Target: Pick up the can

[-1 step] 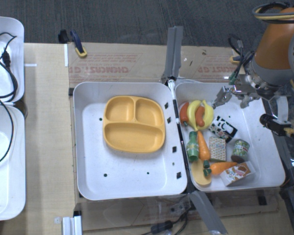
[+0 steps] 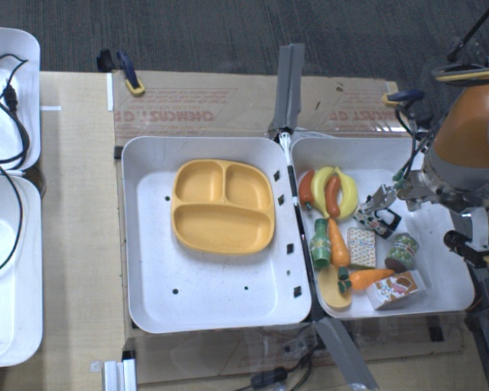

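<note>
The can lies on its side in the right bin, just above a small carton and right of a carrot, while the tool hangs nearby to its upper left, seemingly part open and empty.

Yellow tray in a white bin; beside it yellow bananas, orange carrots, a green-labelled can.
</note>
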